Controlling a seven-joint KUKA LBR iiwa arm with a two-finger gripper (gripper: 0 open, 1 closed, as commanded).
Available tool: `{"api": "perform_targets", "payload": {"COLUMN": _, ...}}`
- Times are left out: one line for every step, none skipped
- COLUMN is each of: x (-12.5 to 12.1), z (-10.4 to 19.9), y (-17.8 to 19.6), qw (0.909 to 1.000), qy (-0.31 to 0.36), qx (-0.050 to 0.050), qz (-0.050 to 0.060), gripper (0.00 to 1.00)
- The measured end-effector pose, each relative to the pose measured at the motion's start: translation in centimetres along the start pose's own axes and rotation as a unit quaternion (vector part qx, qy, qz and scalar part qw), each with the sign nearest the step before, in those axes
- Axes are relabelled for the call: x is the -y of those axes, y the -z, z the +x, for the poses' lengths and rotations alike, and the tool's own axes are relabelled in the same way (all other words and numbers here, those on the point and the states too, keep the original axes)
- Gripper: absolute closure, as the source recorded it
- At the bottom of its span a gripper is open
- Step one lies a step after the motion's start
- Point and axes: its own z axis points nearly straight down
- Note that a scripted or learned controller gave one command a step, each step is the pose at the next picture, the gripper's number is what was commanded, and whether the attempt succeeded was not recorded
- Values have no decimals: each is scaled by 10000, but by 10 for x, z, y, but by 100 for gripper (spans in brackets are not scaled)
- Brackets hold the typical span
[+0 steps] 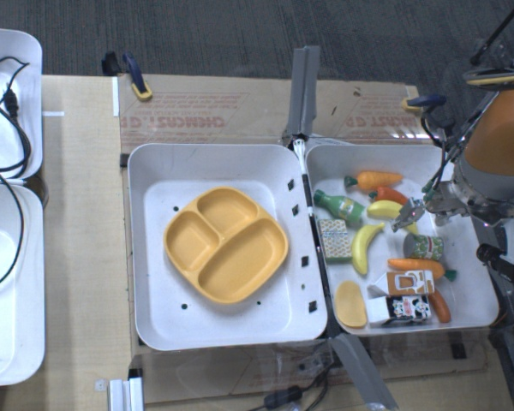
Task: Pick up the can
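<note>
- The left bin (146, 229) holds a yellow divided plate (227, 244) lying flat near its middle, with bare white floor all round it; nothing here bears on the task.
- The divider (307, 221) where the two bins meet runs between them, a raised edge to clear if anything is carried leftward.
- The right bin (488, 311) is crowded: a green bottle (338, 205) and a banana (364, 247) sit toward its left side, a carrot (379, 179) near the top, a small carton (409, 296) near the bottom.
- The can (424, 247), green-labelled, stands right of the banana and just above an orange carrot-like piece (421, 265), roughly mid-bin.
- The end effector (409, 216) hangs just above and slightly left of the can, its fingers look spread a little, with nothing between them.
- Judged from this, the pick is not yet done: the can rests on the bin floor, and lowering, closing and lifting all remain.
- Room is tight: the banana lies close on the can's left and the orange piece touches or nearly touches below, so the fingers have little free gap; the right side of the can looks more open, and the bin's right wall is well apart.
</note>
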Motion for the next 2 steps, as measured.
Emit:
{"api": "perform_targets", "payload": {"x": -80, "z": -24, "y": -17, "qw": 9999, "qy": 69, "qx": -101, "qz": 123, "gripper": 0}}
{"api": "perform_targets", "payload": {"x": -81, "z": 1, "y": 6, "qw": 9987, "qy": -504, "qx": 7, "qz": -25, "gripper": 0}}
